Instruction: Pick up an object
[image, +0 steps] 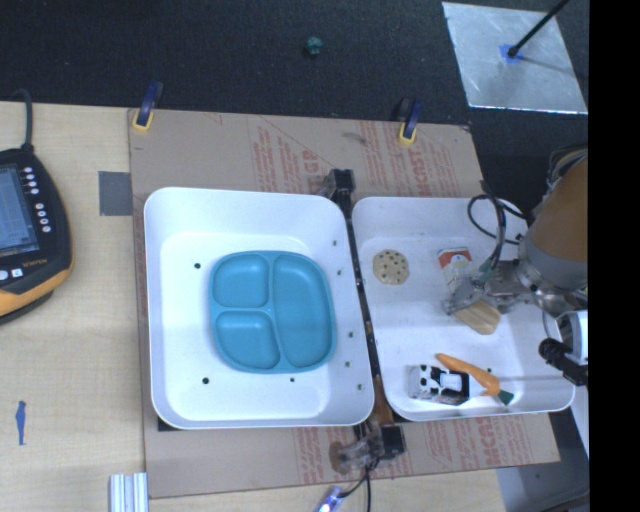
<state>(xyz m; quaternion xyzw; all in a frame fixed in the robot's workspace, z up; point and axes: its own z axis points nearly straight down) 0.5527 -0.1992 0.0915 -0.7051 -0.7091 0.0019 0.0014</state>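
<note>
Gripper (468, 298) low in right bin (420, 215), touching tan block (481, 318); finger state impossible to tell. Cookie (391, 266) and red-white item (454, 260) just behind. Carrot (470, 373) and black-white toy (438, 384) near front wall. Blue tray (272, 310) in left bin (170, 300).

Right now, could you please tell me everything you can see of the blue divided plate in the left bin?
The blue plate is a light blue rounded-rectangle dish, plastic by its look, with three compartments: two on the far side, one nearer. It lies flat, right way up, turned slightly askew, near the middle of the left white bin, resting on the bin's floor. Nothing lies in it, and it touches nothing else.
</note>
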